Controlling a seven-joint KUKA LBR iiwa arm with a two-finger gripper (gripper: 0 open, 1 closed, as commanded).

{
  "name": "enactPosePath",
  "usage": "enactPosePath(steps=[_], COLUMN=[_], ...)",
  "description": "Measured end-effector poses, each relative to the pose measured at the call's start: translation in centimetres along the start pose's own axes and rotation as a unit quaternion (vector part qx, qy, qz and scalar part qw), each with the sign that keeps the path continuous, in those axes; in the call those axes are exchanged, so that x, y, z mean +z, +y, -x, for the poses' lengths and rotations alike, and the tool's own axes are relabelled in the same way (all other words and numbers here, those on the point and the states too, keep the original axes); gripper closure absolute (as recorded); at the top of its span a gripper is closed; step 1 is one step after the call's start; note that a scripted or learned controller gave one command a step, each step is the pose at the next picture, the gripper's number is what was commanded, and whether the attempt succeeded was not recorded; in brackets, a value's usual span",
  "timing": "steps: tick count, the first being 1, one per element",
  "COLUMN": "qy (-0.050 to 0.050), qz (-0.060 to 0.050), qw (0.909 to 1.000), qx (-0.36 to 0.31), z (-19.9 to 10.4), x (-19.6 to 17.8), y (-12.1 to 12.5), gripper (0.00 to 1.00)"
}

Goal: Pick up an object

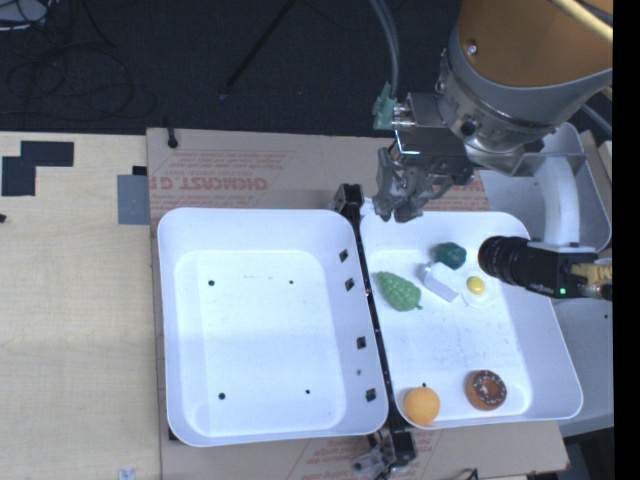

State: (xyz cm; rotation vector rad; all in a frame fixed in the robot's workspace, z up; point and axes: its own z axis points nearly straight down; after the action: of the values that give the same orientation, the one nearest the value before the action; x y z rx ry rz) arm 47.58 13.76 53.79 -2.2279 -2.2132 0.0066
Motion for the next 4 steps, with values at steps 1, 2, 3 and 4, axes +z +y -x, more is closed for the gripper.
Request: enactPosePath(steps=[1, 2, 3, 4], qy=[-0.001, 0.000, 0.001, 0.001], qz=[-0.002, 0.003, 0.000, 0.000], qw=[1.0000, 1.0000, 1.0000, 1.0000], qx=[0.004, 0.000, -0.008, -0.008], z=[12.4, 19.2, 10.6, 2.8], x=[5.1, -0.2, 0.1, 0.1], y=[0.1, 0.1, 0.1, 0.0], gripper=[1.00, 1.00, 1.00, 1.00])
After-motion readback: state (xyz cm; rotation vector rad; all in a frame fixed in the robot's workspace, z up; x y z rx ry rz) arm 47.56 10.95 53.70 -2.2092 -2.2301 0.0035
